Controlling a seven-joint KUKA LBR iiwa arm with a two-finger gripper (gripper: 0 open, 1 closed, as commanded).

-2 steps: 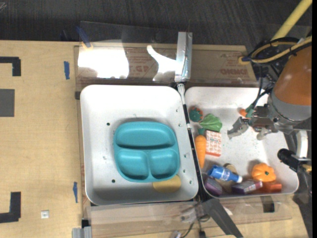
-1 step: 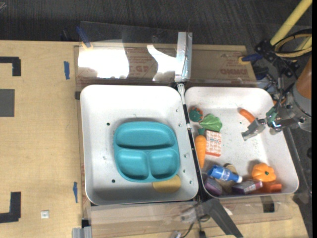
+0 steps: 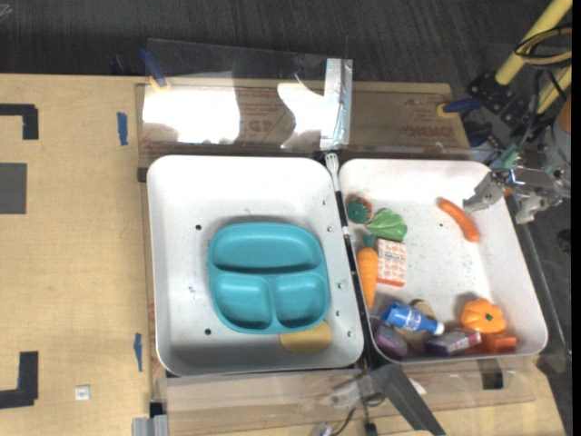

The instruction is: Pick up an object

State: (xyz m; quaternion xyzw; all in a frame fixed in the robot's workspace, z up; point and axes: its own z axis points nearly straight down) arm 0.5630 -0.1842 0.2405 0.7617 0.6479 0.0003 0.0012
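Crowded against the front wall of the right bin, well below and left of the gripper, are noted a blue bottle, an orange pumpkin and a purple item. An orange sausage-shaped piece is seen just below-left of the gripper, apart from it; whether the gripper is open or closed cannot be told. A carrot and a teal divided tray are recorded farther left, the tray in the left bin.

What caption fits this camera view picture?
Gripper hovers by an orange sausage in the toy-filled right bin.
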